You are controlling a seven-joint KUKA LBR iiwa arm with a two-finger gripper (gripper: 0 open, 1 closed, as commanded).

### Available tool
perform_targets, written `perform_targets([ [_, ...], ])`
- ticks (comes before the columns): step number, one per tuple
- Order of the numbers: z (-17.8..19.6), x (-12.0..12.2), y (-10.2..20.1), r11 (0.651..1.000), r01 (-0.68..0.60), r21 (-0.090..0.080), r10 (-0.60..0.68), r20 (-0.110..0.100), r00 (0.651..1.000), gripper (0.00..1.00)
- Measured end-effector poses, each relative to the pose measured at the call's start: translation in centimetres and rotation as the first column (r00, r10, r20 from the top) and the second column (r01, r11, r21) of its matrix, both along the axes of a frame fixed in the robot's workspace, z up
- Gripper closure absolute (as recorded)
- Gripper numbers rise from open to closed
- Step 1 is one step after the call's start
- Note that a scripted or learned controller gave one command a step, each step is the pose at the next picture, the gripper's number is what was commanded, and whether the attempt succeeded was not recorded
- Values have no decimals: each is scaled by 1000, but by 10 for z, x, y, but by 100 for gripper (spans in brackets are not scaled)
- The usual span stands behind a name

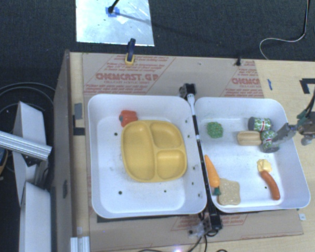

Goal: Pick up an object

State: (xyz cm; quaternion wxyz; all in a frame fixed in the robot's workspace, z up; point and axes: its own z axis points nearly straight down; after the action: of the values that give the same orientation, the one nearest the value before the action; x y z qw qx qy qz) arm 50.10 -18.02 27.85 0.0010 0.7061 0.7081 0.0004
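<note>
So far, as you can judge from the camera view, nothing is lifted: every object lies on a bin floor, and the pick is left to do. Your claw (273, 140) has its tip low over the right bin (291, 114), near its right wall, with the arm reaching in from the right edge. You cannot tell from this view whether it is apart, together, or clamped on anything; the tip is a small grey blur against the objects.

Closest to it is the green-and-white patterned piece (268, 137), which sits touching or just under the claw tip, so that looks like the likely target. A second patterned piece (260, 124) lies just above it, and a tan roll (248, 138) lies just to its left, seemingly touching it. Below the claw you see a small yellow piece (263, 165) and an orange sausage shape (270, 185). Farther left lie a green lump (214, 129), a carrot (212, 172) and a slice of toast (229, 191).

In the left bin (105, 193), well apart from the claw, a yellow divided plate (153, 150) and a red piece (128, 117) rest untouched.
</note>
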Motion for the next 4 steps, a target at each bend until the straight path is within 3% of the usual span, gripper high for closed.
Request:
perform_targets([
  [1,-137,14,-26,1000,2,1,-2,-4,1000,0],
  [2,-194,-14,-26,1000,2,0,-2,-1,1000,0],
  [3,-184,-13,-26,1000,1,0,-1,3,1000,100],
  [4,-194,92,52,1000,-2,2,2,1,1000,100],
])
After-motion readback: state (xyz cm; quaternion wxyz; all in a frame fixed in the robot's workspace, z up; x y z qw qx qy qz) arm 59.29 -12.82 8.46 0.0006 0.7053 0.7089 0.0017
